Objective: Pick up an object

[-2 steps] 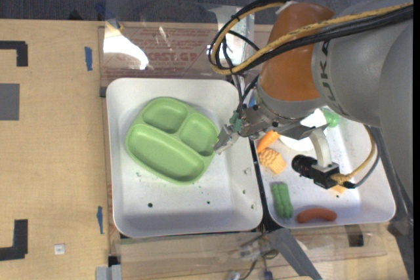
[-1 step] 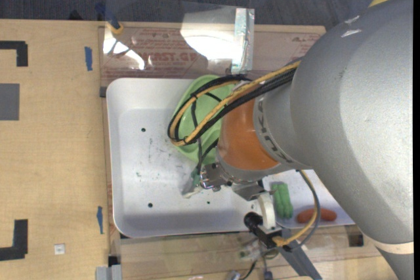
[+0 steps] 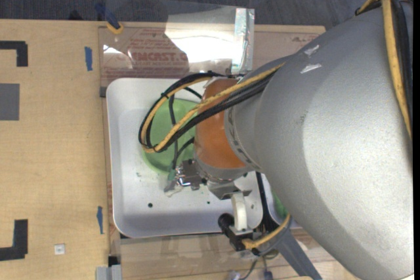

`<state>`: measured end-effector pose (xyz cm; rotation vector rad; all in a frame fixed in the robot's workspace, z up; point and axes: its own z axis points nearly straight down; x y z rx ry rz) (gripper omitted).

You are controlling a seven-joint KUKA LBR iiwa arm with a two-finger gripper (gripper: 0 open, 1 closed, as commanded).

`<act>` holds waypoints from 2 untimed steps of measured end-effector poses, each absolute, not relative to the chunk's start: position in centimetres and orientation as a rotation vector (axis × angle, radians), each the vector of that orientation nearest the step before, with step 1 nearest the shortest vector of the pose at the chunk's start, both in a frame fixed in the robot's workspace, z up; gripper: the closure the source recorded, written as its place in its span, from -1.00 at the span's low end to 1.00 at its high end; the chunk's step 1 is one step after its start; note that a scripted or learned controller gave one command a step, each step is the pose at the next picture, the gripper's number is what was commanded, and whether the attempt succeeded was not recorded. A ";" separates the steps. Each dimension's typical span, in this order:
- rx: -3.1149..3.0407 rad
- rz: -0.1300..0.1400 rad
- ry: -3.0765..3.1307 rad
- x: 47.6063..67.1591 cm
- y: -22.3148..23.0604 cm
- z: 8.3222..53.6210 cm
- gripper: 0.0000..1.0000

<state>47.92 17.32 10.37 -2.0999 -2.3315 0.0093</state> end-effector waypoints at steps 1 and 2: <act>-2.175 0.015 -2.262 49.2 17.8 9.7 -1.00; -2.643 0.033 -1.681 53.0 21.2 9.0 -1.00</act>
